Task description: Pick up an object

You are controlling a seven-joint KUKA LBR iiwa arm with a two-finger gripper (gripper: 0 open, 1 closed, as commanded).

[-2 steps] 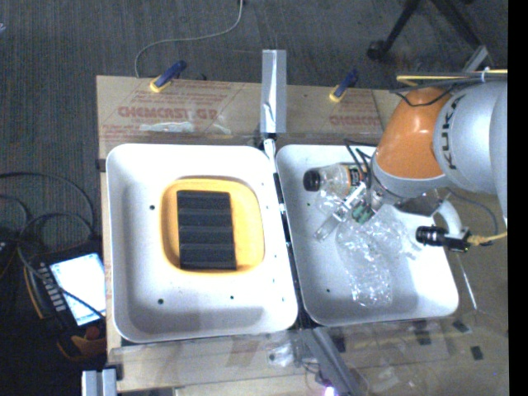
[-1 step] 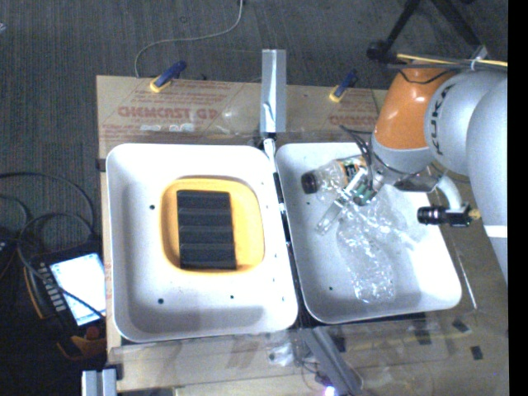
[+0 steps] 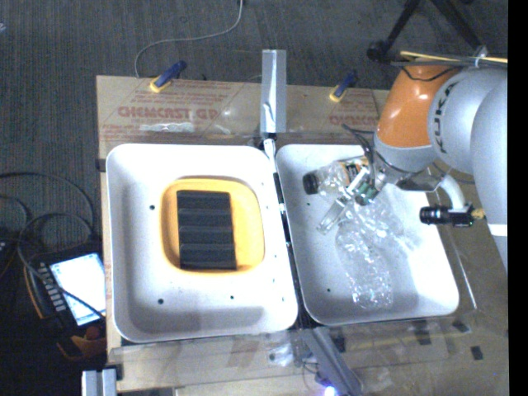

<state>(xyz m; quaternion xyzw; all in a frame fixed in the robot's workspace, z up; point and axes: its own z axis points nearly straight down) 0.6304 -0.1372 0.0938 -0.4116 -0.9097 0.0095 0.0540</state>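
A yellow block with a black ribbed top (image 3: 210, 225) lies in the middle of the left bin (image 3: 132, 304). In the right bin (image 3: 429, 304), a clear plastic bottle with a black cap (image 3: 318, 181) lies near the far left corner. Crumpled clear plastic (image 3: 371, 258) stretches from it toward the bin's front. My gripper (image 3: 355, 190) reaches in from the upper right and sits low over the bottle and the upper end of the clear plastic. The transparent clutter hides how the gripper meets these things.
The grey arm with its orange band (image 3: 412, 114) covers the right bin's far right corner. A metal post (image 3: 273, 97) stands behind the gap between the bins. Blue clamps (image 3: 167, 74) (image 3: 345, 82) hold the cardboard backing. A tablet (image 3: 74, 285) lies on the floor at left.
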